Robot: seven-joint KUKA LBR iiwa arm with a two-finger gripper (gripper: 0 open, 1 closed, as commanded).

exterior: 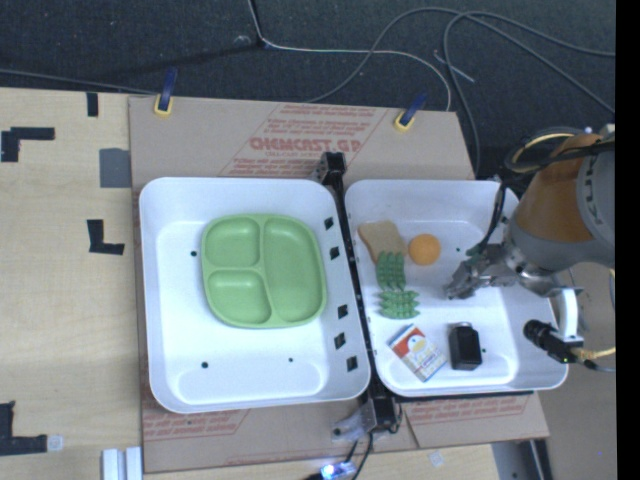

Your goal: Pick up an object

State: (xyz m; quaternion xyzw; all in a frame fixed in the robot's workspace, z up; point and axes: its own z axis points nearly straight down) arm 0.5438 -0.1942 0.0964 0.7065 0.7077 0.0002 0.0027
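The right bin (440, 196) holds an orange ball (424, 249), a tan bread-like piece (381, 238), a green ridged item (394, 287), a small red and white card box (416, 352) and a black block (464, 346). My gripper (464, 280) hangs low over the bin's middle right, to the right of the green item, below and to the right of the orange ball, and above the black block. Nothing shows between its tips. The arm's grey body and orange band (560, 208) reach in from the right.
The left bin (165, 298) holds a green divided plate (264, 270). A black divider (345, 268) runs between the bins. Cables lie on the dark surface behind the bench. Brown cardboard (300, 138) lies under both bins.
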